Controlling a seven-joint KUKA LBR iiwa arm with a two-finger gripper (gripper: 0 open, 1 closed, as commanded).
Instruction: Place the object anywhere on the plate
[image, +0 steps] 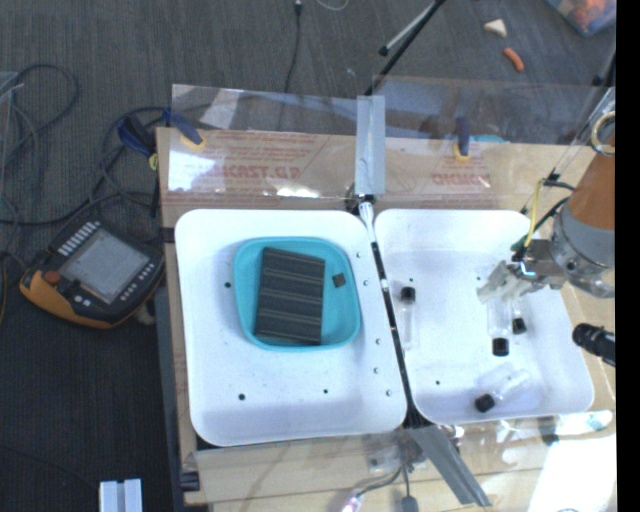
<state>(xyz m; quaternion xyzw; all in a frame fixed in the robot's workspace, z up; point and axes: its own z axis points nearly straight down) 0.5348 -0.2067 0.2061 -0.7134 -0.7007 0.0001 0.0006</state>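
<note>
A teal plate lies in the left bin. A dark grey ribbed block lies flat on the plate, filling much of it. Beside the block, a small dark cube rests on the plate's right part. My gripper hangs over the right bin, near its right side, far from the plate. Just below it lie two small clear vials with black caps. Nothing can be made out in the gripper.
More clear vials with black caps lie in the right bin: one by the left wall, one near the front. A raised ridge divides the bins. A clear screen stands behind them.
</note>
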